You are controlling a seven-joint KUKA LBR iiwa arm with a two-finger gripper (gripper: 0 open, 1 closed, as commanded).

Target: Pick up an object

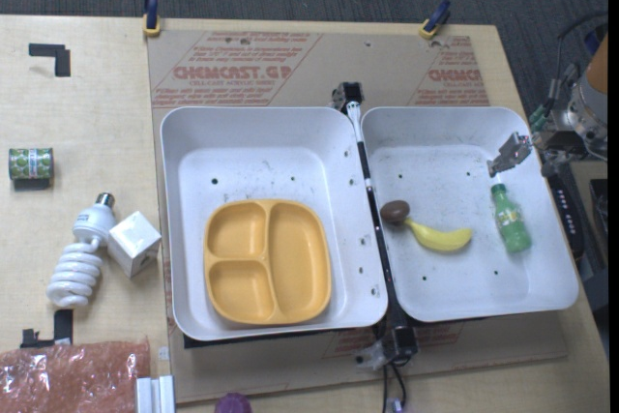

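Note:
In the right bin lie a yellow banana, a small brown round object touching the banana's left end, and a green plastic bottle lying near the right wall. My gripper hangs over the right bin's far right part, just above the bottle's cap end and apart from it. The arm reaches in from the right edge. I see nothing held in the gripper.
The left bin holds a yellow divided plate. On the bench to the left lie a spiral light bulb, a white cube, a small green can and a pink bag.

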